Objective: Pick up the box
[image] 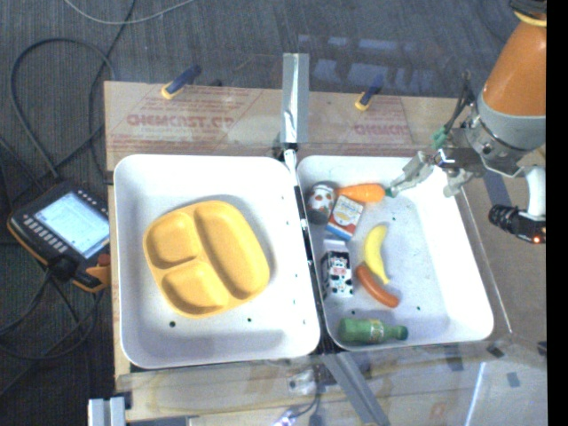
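Gripper: the gripper (433,172) hangs over the far right part of the right bin, its two fingers spread apart with nothing between them; one fingertip (401,183) reaches left toward the carrot, the other sits near the bin's right wall.
Arm: the grey arm (519,69) with its orange band comes in from the far right corner of the scene.
Box: the box (344,216), small with an orange and white face, lies in the left part of the right bin, just near of the carrot and beside the banana, well apart from the fingers.
Right bin: the right bin (461,273) holds the box and a cluster of items along its left side.
Carrot: the carrot (362,193) lies at the far end of the cluster, touching or just beside the box.
Round can: a small round can (319,199) sits left of the carrot, against the dividing wall.
Banana: the banana (377,250) lies right of the box, running near to far.
Cow-patterned carton: a black and white carton (336,273) sits near of the box.
Sausage: a reddish sausage (377,288) lies just near of the banana.
Green bottle: a green bottle (373,330) lies on its side by the near wall.
Left bin: the left bin (142,327) holds a yellow divided tray (207,256) near its middle.
Surroundings: a handheld pendant (62,229) with a lit screen rests on the floor left of the bench.
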